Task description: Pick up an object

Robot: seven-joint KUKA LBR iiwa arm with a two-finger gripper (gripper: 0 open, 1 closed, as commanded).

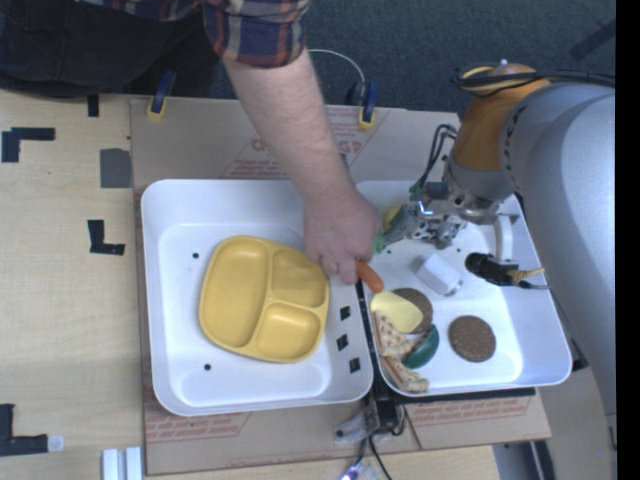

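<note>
Colours and patterns over the two white bins (165, 268)

We see a yellow divided tray (264, 298), an orange carrot (370, 277) at the person's fingertips, a brown round cookie (471, 337), a white block (438, 273), and a pale yellow piece (398, 313) over what may be a dark green dish (428, 347). The sleeve (255, 13) is plaid in red, navy and white; the arm (560, 168) is grey with an orange band (487, 128).

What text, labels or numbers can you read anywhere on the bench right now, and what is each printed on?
No text reads clearly.
Red print on the cardboard sheet under the bins: too faint and blurred to read, partly hidden by the person's arm.
Yellow divided tray in the left bin: no marking visible.
Brown disc in the right bin: no lettering visible.
</note>
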